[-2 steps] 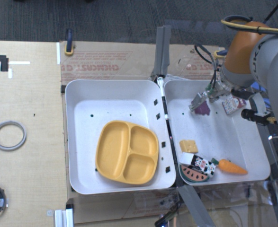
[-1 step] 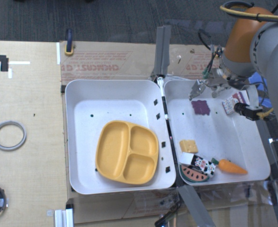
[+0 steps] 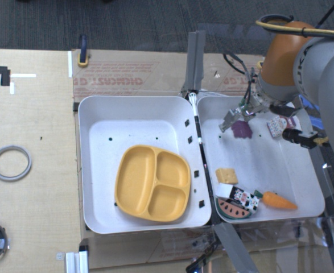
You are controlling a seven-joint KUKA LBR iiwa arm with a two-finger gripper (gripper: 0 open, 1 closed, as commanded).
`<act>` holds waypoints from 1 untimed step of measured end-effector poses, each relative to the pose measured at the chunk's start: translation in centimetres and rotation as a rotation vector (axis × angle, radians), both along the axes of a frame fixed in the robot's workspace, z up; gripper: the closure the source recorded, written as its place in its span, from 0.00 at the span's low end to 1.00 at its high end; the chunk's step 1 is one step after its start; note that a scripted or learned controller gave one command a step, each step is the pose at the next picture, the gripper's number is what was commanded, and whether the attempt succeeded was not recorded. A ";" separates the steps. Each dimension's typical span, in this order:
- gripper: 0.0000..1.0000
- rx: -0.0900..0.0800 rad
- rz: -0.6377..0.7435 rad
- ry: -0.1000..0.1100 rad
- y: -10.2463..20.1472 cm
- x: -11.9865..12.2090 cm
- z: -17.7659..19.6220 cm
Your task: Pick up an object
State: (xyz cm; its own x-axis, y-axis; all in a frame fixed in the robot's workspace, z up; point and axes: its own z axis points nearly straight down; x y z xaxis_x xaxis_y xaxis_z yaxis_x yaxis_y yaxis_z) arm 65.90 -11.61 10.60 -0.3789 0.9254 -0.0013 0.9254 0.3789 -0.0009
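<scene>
Gripper (image 3: 233, 120) sits low over the far end of the right bin (image 3: 280, 169); whether it is parted or closed cannot be told, and no object is seen in its grasp. Purple toy (image 3: 242, 129) lies just beside the jaws, on their near side, on the bin floor. Further out from the jaws, toward the bin's near rim: yellow cracker piece (image 3: 226, 176), patterned card (image 3: 242, 196), watermelon slice (image 3: 233, 209), carrot (image 3: 279, 201). Left bin (image 3: 98, 129), well apart from the jaws, holds a yellow divided plate (image 3: 153, 182).
</scene>
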 end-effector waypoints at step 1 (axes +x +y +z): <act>0.00 -0.001 0.259 -0.005 -1.2 -1.5 -1.2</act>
